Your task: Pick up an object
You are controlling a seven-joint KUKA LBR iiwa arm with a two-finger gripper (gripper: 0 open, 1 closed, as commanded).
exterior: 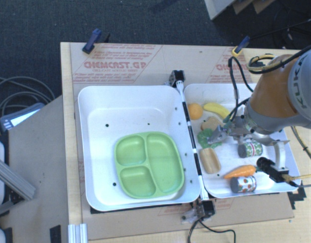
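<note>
- Green leafy toy (208, 135): lies in the right bin (282, 186), just beside the gripper (225, 131).
- Gripper: grip state indiscernible.
- Risk: crowded neighbours, bread roll (210, 160) and banana (216, 109), may deflect the grasp.

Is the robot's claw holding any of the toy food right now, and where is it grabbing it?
I can't tell. The gripper is low in the right bin, by the green leafy toy, but the arm hides whether anything sits in it.
</note>
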